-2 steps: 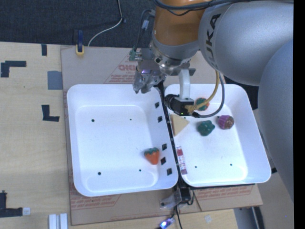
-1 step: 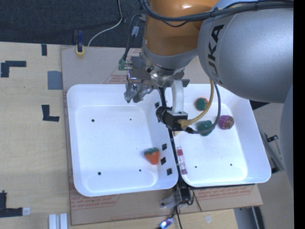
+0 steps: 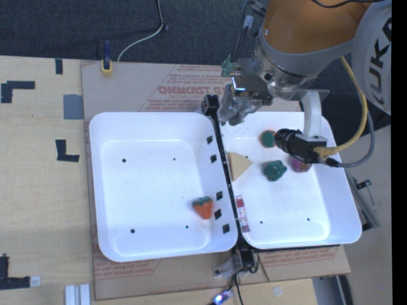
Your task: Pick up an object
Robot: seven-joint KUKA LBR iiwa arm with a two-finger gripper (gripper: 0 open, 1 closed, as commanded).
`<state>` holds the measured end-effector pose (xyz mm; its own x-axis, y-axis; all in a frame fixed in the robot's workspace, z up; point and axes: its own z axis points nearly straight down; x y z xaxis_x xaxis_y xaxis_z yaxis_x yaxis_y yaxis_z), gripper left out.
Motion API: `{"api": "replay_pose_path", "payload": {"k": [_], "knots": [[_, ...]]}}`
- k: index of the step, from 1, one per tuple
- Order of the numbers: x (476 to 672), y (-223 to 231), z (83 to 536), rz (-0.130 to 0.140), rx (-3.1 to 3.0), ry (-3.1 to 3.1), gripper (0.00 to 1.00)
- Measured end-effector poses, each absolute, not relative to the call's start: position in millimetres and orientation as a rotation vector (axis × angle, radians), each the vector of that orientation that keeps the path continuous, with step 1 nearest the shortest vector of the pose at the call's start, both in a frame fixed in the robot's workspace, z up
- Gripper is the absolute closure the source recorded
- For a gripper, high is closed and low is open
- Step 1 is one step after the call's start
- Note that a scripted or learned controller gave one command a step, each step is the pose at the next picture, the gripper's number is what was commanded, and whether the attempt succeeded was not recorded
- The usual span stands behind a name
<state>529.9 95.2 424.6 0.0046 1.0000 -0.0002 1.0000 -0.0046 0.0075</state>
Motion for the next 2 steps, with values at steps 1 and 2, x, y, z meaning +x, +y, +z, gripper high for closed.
{"api": "replay_pose_path", "payload": {"k": [1,2], "knots": [[529.9,99.8,429.2,-0.003,2.219,2.224,1.00],[530.2,100.0,438.7,-0.005,2.218,2.225,1.00]]}}
